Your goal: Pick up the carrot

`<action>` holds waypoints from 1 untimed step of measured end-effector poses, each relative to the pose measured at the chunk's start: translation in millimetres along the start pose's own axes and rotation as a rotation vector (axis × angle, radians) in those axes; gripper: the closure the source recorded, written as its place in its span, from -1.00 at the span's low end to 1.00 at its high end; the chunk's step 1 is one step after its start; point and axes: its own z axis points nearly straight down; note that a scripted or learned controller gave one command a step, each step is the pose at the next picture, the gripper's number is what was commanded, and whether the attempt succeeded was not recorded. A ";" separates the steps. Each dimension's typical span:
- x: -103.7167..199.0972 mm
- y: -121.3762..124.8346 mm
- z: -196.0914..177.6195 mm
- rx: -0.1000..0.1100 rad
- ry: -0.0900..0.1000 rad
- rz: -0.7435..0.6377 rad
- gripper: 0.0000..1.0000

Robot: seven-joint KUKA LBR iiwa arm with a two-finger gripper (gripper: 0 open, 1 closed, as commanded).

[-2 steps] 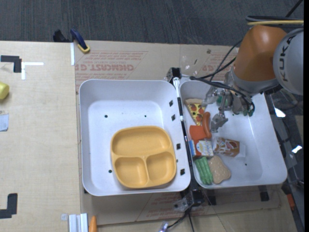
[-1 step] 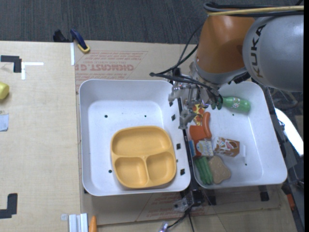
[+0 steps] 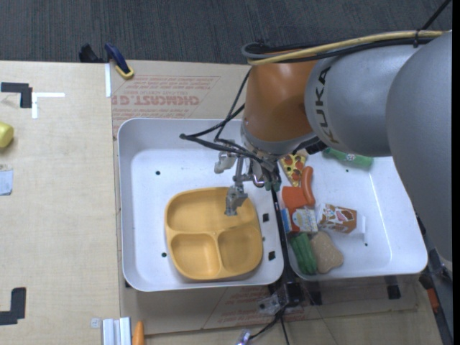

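Dark grey carpet runs across the top of the view. Below it, a light wooden table carries a flattened cardboard sheet with red print, and two shallow white bins sit on that, side by side.

Left bin: holds a yellow divided tray with three compartments, lying flat toward the bin's near right side.

Right bin: holds a cluster of toy food along its left half. The carrot, orange and elongated, lies near the wall dividing the bins, next to a pizza slice. Just below it: an orange block, a small printed carton, a green vegetable and a tan bread-like piece. A green item lies at the far side, partly under the arm.

Arm: grey body with orange band, enters from the right and covers the upper part of the right bin. Black cables trail off the wrist.

End effector: hangs over the left bin, above the top compartment of the yellow tray, well apart from the carrot. Finger state: cannot tell at this resolution; nothing is visibly held.

Other: a yellow object at the left table edge, black tape marks on the wood, and a blue-and-yellow clip at the cardboard's far corner.
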 end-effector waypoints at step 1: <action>16.0 34.4 44.1 -0.001 -0.009 -0.029 -1.00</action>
